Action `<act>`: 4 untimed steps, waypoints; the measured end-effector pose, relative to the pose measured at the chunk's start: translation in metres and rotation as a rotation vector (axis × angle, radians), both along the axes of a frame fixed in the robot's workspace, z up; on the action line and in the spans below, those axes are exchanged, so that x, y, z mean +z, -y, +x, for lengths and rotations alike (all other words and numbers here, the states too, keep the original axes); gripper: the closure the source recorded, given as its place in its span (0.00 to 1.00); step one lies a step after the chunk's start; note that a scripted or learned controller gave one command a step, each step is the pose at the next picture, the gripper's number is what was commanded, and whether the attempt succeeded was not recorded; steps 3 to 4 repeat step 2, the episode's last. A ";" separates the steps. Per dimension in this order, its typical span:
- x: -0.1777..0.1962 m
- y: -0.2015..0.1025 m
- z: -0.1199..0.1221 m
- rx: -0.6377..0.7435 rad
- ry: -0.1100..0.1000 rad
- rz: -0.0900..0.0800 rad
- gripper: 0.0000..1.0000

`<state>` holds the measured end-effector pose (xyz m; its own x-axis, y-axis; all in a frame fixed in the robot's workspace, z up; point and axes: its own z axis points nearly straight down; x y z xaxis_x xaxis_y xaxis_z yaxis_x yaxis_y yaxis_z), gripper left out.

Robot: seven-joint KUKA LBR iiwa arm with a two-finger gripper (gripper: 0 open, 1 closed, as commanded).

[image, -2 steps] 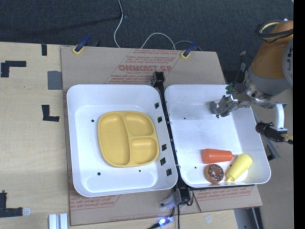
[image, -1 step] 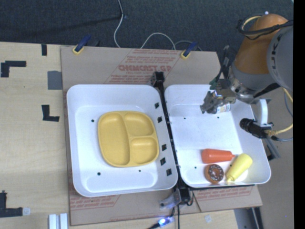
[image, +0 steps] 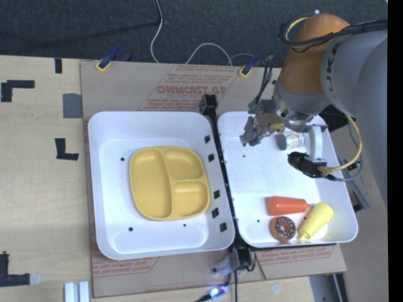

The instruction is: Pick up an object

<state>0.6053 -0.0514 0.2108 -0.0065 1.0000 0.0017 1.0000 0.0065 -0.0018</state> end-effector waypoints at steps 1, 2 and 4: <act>0.000 -0.063 0.014 0.001 0.001 0.000 1.00; 0.010 -0.117 0.029 0.000 0.001 0.000 1.00; 0.010 -0.117 0.029 0.000 0.001 0.000 1.00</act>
